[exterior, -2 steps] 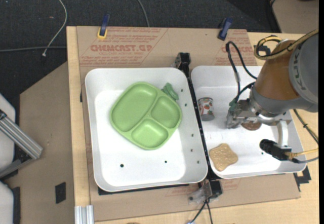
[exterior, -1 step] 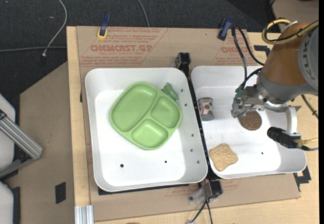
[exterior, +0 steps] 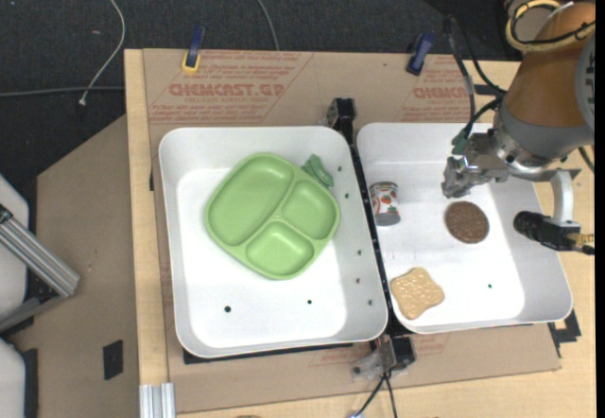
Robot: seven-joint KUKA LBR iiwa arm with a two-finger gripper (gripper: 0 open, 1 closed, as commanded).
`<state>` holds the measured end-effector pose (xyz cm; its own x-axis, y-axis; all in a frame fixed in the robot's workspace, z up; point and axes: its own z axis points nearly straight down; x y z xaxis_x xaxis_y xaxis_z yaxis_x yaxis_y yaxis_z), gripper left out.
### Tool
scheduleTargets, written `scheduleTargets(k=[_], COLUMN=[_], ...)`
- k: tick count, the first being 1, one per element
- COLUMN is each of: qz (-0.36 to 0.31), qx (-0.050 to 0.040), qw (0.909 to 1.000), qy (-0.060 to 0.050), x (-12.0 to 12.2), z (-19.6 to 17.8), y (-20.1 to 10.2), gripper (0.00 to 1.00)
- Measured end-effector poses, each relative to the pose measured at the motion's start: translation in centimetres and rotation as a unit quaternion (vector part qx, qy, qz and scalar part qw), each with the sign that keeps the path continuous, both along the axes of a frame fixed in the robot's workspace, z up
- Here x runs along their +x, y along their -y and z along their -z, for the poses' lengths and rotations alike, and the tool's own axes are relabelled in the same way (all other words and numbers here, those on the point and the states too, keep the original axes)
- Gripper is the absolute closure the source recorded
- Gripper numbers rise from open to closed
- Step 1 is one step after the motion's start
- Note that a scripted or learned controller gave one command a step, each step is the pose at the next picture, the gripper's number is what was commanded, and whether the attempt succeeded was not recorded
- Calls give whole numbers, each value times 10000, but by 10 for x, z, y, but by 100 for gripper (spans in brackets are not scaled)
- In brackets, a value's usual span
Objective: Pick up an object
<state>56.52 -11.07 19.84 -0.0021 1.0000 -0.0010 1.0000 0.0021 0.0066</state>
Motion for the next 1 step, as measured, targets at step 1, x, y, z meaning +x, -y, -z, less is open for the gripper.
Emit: scheduleTargets(k=[1], qz=[3], qx=[-4], qw=[10000], qy=[11], x=[-2], z=[-64], y=[2], gripper=[100])
